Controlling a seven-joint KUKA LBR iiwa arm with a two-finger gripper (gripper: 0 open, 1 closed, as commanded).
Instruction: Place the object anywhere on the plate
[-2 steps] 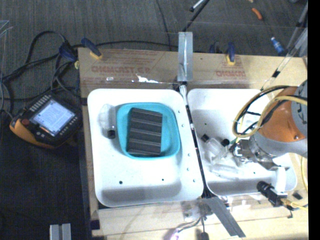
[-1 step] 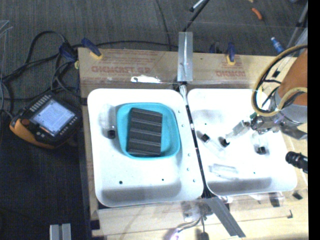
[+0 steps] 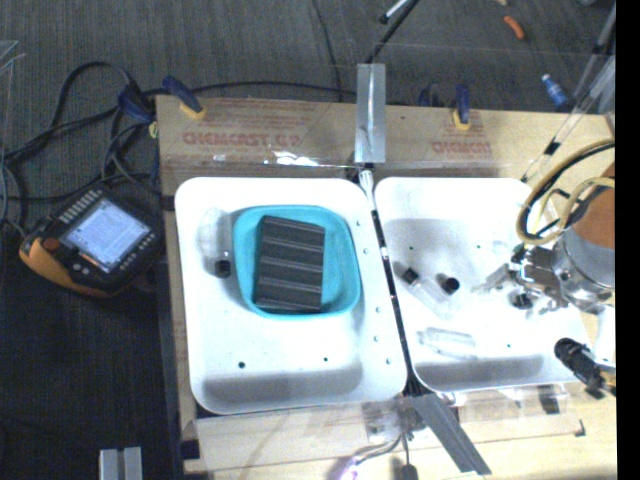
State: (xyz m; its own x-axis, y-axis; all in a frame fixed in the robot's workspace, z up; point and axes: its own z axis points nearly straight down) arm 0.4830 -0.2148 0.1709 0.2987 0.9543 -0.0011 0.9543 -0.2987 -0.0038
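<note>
**Arm parked at the right bin, plate already loaded in the left**

From my seat I see the arm (image 3: 590, 233) reaching in over the far right side of the right bin (image 3: 500, 363), its wrist low above the bin wall. The gripper (image 3: 530, 286) sits at the end of a tangle of metal and cable, and I cannot tell how it is set or whether anything is in it; the view is too cluttered there.

The plate (image 3: 345, 268) is the blue, squarish dish in the left bin (image 3: 290, 378), placed near that bin's middle, I'd guess so that a drop from above has margin on every side. A dark ribbed block (image 3: 291, 262) lies flat on it, roughly centred and slightly turned. If that block is the object, the task reads to me as done or nearly so.

Other candidates remain, though. In the right bin a small clear vial (image 3: 430, 283) with dark caps lies on its side, well apart from the gripper, and a clear plastic piece (image 3: 447, 340) lies nearer the front wall (both are hard to read against the white). Just beside the plate's left edge, a pale bottle (image 3: 212, 238) with a dark cap rests on the left bin floor, not on the plate.

The pendant (image 3: 100, 238) sits on the floor at left.
</note>
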